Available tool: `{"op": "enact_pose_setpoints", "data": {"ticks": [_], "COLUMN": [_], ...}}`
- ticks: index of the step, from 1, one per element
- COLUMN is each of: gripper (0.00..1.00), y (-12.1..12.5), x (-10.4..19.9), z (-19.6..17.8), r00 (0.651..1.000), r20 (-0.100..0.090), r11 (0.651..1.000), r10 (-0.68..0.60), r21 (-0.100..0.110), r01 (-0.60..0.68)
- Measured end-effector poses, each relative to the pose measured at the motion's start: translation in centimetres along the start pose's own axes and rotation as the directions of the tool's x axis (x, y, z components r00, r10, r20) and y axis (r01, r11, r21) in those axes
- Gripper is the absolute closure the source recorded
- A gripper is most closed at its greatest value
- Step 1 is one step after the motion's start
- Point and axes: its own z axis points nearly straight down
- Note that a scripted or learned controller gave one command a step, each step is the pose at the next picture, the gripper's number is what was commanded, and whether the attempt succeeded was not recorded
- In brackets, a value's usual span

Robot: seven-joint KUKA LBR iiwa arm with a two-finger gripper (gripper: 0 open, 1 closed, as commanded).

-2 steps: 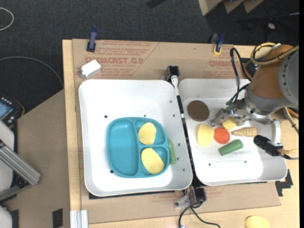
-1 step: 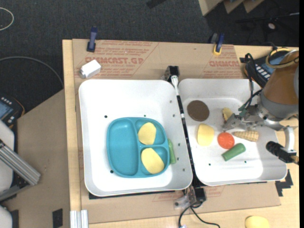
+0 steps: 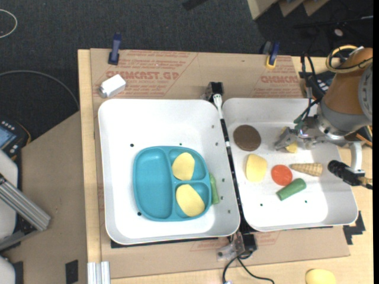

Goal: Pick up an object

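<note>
My gripper (image 3: 290, 141) is low in the right bin (image 3: 308, 215), near its back right part, with its fingers spread around a small yellow piece (image 3: 291, 148) on the bin floor. Left of it lies a brown disc (image 3: 247, 137). In front are a pale yellow wedge (image 3: 256, 167), a red round piece (image 3: 282, 174), a tan cone (image 3: 307, 169) and a green cylinder (image 3: 291, 189). The left bin (image 3: 118, 129) carries a teal divided tray (image 3: 151, 185) with two yellow pieces (image 3: 183, 166) in its right compartments.
The grey arm with its orange band (image 3: 349, 93) comes in over the right bin's back right corner. A black clip (image 3: 216, 90) sits where the bins meet at the back. A white block (image 3: 112, 86) lies on the cardboard behind the left bin.
</note>
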Motion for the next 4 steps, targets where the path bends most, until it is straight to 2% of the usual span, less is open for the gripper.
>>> {"op": "enact_pose_setpoints", "data": {"ticks": [1, 2, 3, 4], "gripper": [1.0, 1.0, 1.0, 1.0], "y": [0.2, 7.0, 6.8, 6.2], "x": [-0.2, -3.0, -2.9, -2.9], "z": [-1.5, -38.0, -30.8, -46.1], "r00": [1.0, 1.0, 1.0, 1.0], "r20": [0.004, 0.008, -0.003, 0.007], "r11": [1.0, 1.0, 1.0, 1.0], "r10": [0.0, -0.001, 0.002, 0.0], "r21": [-0.009, -0.018, 0.01, -0.016], "r01": [0.0, 0.001, -0.001, 0.001]}}
